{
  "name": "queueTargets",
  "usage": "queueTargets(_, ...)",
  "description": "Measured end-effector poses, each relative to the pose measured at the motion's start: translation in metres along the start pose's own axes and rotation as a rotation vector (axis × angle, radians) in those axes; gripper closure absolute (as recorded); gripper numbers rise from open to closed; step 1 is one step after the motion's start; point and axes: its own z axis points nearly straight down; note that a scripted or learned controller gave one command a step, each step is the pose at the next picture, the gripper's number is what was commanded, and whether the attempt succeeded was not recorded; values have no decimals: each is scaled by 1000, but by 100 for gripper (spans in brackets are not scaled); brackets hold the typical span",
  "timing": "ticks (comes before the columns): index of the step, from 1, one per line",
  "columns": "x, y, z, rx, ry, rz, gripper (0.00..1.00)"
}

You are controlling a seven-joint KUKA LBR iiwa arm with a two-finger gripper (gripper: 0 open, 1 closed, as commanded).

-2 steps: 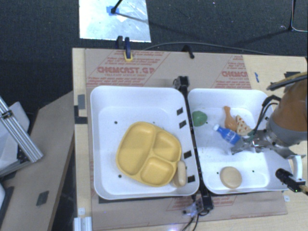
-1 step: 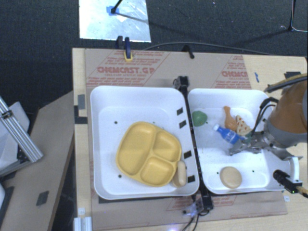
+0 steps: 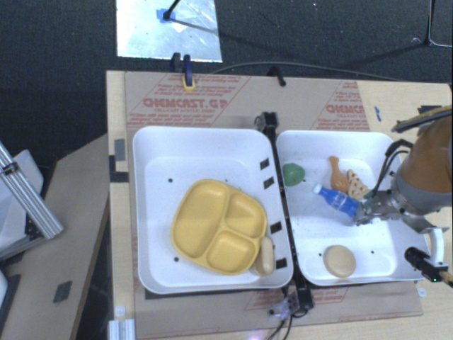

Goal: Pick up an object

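In the right bin (image 3: 311,261) lie a blue bottle (image 3: 336,200), a green ball-like object (image 3: 294,173), an orange-brown toy (image 3: 345,179) and a tan round piece (image 3: 340,261). The arm comes in from the right, orange band uppermost. My gripper (image 3: 363,214) is down in the right bin at the blue bottle's lower right end, touching or nearly touching it. The bottle lies slanted on the bin floor, its white cap pointing up-left.
The left bin (image 3: 159,154) holds a yellow divided plate (image 3: 218,225) with a tan oblong piece (image 3: 265,255) at its lower right edge. A dark divider with clips (image 3: 277,190) runs between the bins. A metal frame (image 3: 25,197) stands at the far left.
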Motion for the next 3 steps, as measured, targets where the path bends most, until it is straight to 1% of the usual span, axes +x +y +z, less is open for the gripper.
queueTargets(1, -2, 10, -47, -2, -1, -2, 100)
queueTargets(2, -11, 19, -100, -3, -1, -2, 100)
queueTargets(3, -11, 20, -109, 1, 0, -2, 100)
